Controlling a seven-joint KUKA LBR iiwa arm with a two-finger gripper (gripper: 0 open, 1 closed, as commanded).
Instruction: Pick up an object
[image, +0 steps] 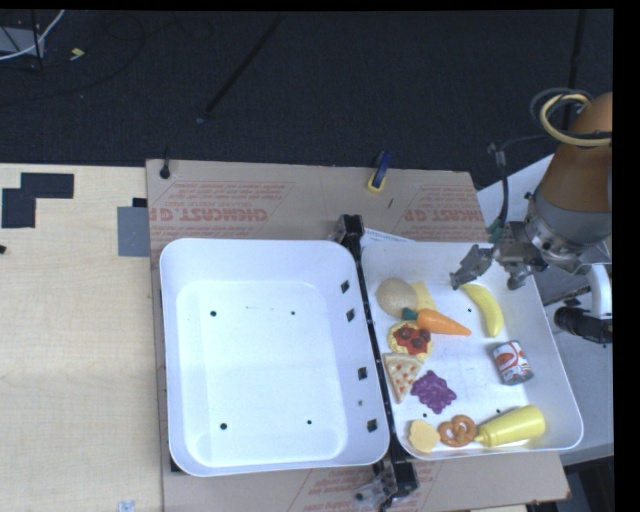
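Overhead, the gripper (493, 268) hangs above the far right part of the right bin (570, 410), its two dark fingers spread wide with nothing between them. Just near of it lies a yellow banana (488, 307), close to the bin's right wall. To the left of the banana, an orange carrot (442, 322) points right, touching a beige potato-like piece (396, 294) and a small pizza slice with red toppings (411, 338). Nearer still sit a waffle wedge (402, 375) and a purple grape cluster (434, 390). A small red can (511, 362) stands apart by the right wall; its label is too small to read. Along the near edge lie a pale round chip (423, 436), a pretzel (458, 430) and a yellow mustard bottle (512, 426), touching in a row.

The left bin (175, 300) offers broad white floor with a few dark dots. Both bins rest on a cardboard sheet (260, 205) printed with red lettering, seen upside down and not clearly legible. A blue and yellow clamp (379, 172) grips the sheet's far edge. Open room remains in the right bin's far right corner.
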